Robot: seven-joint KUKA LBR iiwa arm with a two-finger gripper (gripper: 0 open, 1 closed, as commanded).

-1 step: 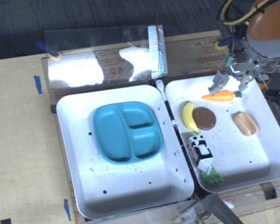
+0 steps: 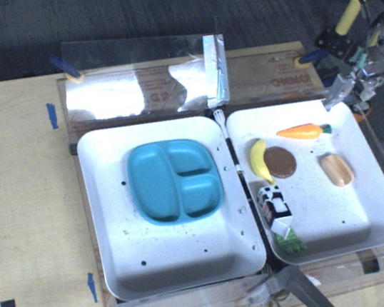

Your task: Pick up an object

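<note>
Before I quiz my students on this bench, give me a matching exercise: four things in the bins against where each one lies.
Things:
1. blue divided plate
2. carrot
3. banana
4. green leafy piece

Places:
A. right bin, against its near wall
B. middle of the left bin
C. right bin, toward its far wall
D. right bin, by its left wall, touching the brown disc

Pairs: 1-B, 2-C, 3-D, 4-A

Bright, even overhead light washes both white bins [image 2: 105, 199], leaving only soft, short shadows. Strong glare blows out the clear sheet [image 2: 138, 85] behind the left bin. The picture is slightly soft and grainy; the dark floor [image 2: 154, 3] along the top stays dim
</note>
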